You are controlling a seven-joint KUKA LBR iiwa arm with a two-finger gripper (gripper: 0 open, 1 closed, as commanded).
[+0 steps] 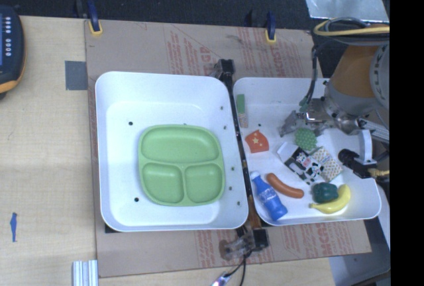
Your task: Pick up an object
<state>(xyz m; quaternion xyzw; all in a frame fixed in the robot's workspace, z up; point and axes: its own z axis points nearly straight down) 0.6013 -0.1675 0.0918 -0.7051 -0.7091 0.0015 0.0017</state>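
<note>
My gripper (299,124) hangs over the back part of the right bin (278,89), on the grey arm with its orange band (358,73) that comes in from the right. Just below the gripper lies a green knobbly round object (306,139); whether they touch I cannot tell. In front of it sits a black-and-white patterned packet (311,163). Also in this bin are an orange-red wedge (257,141), a blue bottle (268,196), a sausage (285,186), a dark green pepper (324,192), a banana (335,202) and a thin green strip (240,104).
The left bin (112,145) holds a light green divided plate (180,164). A black clamp (225,68) sits where the two bins meet at the back. Cables loop behind the arm (344,25). A black part (354,164) sticks out over the right bin's right side.
</note>
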